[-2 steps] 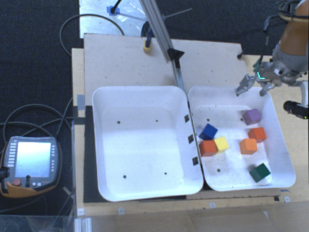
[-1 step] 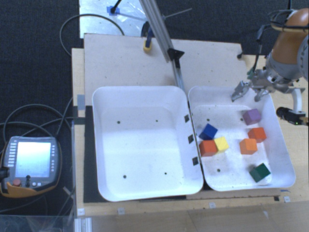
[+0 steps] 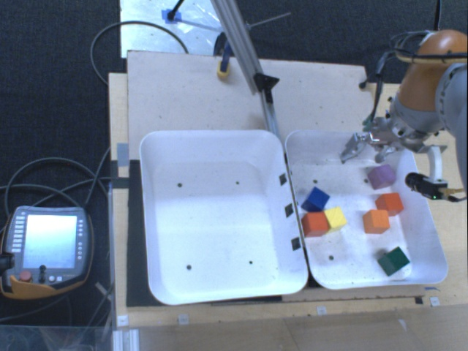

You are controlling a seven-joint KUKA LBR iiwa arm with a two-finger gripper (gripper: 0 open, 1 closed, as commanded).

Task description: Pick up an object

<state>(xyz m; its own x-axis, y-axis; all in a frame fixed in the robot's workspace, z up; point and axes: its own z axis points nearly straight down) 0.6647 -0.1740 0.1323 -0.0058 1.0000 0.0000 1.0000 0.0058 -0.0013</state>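
Just below the fingers [image 3: 363, 147]: purple cube [image 3: 381, 176].

two white bins [image 3: 219, 284] sit on a pale tan bench [image 3: 190, 86]. in the right bin: a blue cube [image 3: 316, 198], yellow cube [image 3: 336, 218], three orange cubes [image 3: 315, 224], a pale purple cube [image 3: 381, 175] and a dark green cube [image 3: 394, 260]. the arm [image 3: 431, 86] is grey and orange. far left, a grey pendant [image 3: 45, 251] has an orange rim.
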